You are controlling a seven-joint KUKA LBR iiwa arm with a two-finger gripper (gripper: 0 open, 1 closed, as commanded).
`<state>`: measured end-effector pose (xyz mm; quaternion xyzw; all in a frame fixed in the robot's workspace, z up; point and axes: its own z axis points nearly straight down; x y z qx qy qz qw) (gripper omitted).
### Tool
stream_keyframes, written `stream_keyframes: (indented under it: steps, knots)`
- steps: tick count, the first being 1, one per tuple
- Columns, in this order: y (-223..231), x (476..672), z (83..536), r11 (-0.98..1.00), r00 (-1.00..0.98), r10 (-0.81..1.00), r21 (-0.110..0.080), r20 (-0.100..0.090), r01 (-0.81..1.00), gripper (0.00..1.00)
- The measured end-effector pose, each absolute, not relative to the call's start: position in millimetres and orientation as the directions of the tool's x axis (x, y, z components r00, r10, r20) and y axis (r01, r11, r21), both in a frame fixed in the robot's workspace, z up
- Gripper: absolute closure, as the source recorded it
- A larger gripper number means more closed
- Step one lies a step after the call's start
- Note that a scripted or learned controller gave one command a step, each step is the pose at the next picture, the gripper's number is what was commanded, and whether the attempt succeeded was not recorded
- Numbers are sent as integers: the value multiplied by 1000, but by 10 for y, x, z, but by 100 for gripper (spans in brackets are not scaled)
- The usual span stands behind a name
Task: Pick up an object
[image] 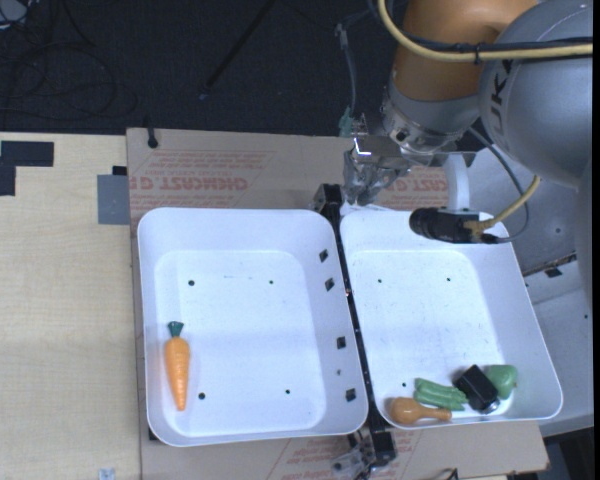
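1. The pale wooden desk [50, 298] fills the left of the frame. A brown printed cardboard sheet [230, 168] lies on it under both bins.
2. The left bin [240, 318] is smooth white plastic, shallow, with rounded corners. A toy carrot [177, 366] lies alone at its lower left. It is glossy orange and tapered, with a small green top pointing to the upper part of the frame.
3. The pincer [363, 183] hangs at the upper centre, over the back edge where the two bins meet and well apart from every object. I cannot tell how far open it is, and I see nothing gripped in it.
4. The right bin [430, 308] has a cluster in its lower right corner. It holds a tan pear-shaped toy [415, 411], a ribbed green pod [440, 395], a matte black block [477, 388] and a rounded green piece [502, 376], all touching or nearly so.
5. I judge the step in hand to be choosing a target and coming down on it. The carrot looks easiest because it is isolated and has bare floor around it. The pincer should close across the thick upper body, not the slippery tapered tip.
6. The cluster is riskier, since crowding and the bin wall leave little room.
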<state>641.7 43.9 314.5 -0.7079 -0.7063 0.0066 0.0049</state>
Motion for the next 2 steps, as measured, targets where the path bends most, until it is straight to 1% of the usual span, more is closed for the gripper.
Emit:
stream_keyframes:
  steps: [1, 2]
  knots:
    - [-154, 6444, 4110, -5, 5, 1000, 7, -3, 1000, 100]
    - [-490, 6417, 2891, -4, 4, 1000, -15, -1, 1000, 100]
